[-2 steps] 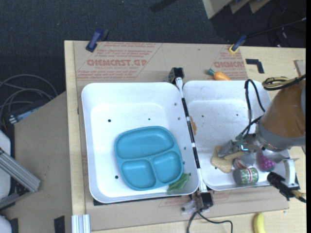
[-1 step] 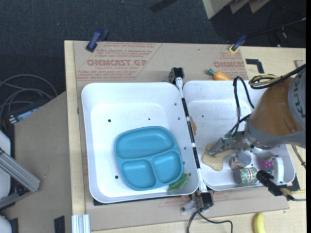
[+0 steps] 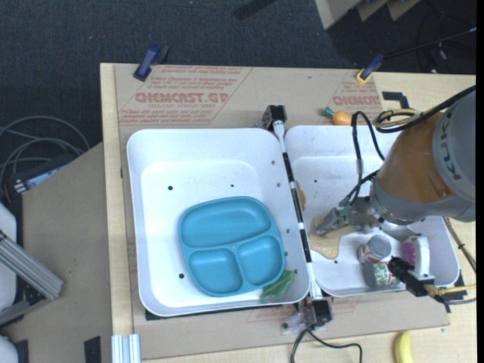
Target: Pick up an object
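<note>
My gripper (image 3: 331,222) is low in the right bin (image 3: 325,146), at its left side, just above a flat tan piece (image 3: 326,245) lying on the bin floor. The view is too coarse to tell whether it touches the piece. Right of the gripper lies a small round can (image 3: 376,248), with a patterned jar (image 3: 380,274) in front of it and a white and pink item (image 3: 417,255) further right. The grey arm with its orange band (image 3: 414,165) covers the right half of this bin. In the left bin (image 3: 151,157) sits a blue divided plate (image 3: 231,244).
A green leafy item (image 3: 278,285) lies at the front right corner of the left bin, beside the plate. A black divider strip (image 3: 293,195) runs between the bins. An orange object (image 3: 342,116) sits on the board behind the right bin. Cables (image 3: 370,138) hang over it.
</note>
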Motion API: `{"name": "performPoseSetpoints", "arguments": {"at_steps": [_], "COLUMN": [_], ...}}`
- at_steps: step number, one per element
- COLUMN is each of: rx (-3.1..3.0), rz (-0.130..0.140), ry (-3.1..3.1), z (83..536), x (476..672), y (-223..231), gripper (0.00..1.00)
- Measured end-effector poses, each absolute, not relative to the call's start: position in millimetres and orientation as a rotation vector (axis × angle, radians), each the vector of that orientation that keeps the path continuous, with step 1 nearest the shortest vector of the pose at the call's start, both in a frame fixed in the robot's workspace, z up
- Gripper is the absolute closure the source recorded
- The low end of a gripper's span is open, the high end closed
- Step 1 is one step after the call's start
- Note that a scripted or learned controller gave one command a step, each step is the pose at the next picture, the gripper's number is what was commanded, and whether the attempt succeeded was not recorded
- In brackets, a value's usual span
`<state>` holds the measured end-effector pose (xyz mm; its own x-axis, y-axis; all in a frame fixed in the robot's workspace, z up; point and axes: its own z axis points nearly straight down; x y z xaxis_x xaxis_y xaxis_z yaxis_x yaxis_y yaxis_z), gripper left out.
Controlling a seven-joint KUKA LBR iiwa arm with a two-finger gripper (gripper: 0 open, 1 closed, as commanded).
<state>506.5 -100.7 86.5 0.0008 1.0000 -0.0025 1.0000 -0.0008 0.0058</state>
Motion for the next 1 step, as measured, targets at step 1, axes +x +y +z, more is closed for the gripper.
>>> {"name": "performPoseSetpoints", "arguments": {"at_steps": [1], "rx": [2.220], "rz": [0.002], "ry": [2.217], "z": [86.2], "x": [513.3], "y": [-99.0], "gripper": [0.00]}}
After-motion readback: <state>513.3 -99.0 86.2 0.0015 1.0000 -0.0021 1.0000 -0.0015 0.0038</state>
